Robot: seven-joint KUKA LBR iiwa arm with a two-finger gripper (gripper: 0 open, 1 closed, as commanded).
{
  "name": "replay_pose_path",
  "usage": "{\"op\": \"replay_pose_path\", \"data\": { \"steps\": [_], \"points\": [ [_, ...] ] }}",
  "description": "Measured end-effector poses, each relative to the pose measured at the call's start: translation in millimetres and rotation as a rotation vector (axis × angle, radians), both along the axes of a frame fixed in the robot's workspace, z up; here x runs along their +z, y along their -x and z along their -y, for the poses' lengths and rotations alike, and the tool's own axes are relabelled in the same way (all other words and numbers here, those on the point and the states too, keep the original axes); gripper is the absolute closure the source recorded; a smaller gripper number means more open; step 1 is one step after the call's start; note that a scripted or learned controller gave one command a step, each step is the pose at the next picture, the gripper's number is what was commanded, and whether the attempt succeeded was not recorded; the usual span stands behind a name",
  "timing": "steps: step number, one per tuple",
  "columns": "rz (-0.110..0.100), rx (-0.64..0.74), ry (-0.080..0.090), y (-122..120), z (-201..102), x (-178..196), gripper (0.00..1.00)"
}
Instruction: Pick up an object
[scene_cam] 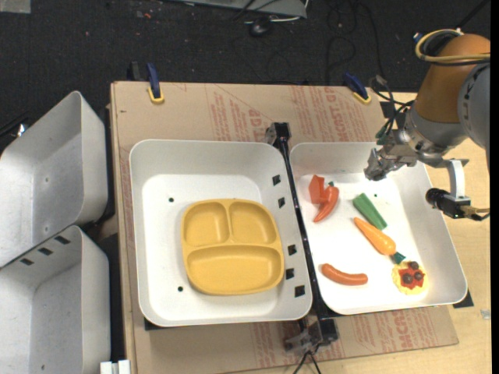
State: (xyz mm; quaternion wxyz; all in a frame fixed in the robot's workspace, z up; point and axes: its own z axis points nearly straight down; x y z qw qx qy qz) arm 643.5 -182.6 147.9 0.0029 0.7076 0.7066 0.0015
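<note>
Camera view: glossy tapered carrot point(376, 237), smooth sausage point(344, 275).

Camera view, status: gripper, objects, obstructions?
Gripper above right bin, far edge. Nothing held. Chili, carrot, sausage lying loose.

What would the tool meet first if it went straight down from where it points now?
Probably the bare floor of the right bin near its far edge; the tool hangs beyond the green toy. Depth is uncertain.
</note>
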Motion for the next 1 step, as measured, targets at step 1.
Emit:
{"op": "replay_pose_path", "data": {
  "steps": [1],
  "points": [
    [0.001,0.003,0.0,6.2,-4.5,49.1,1.0]
  ]
}}
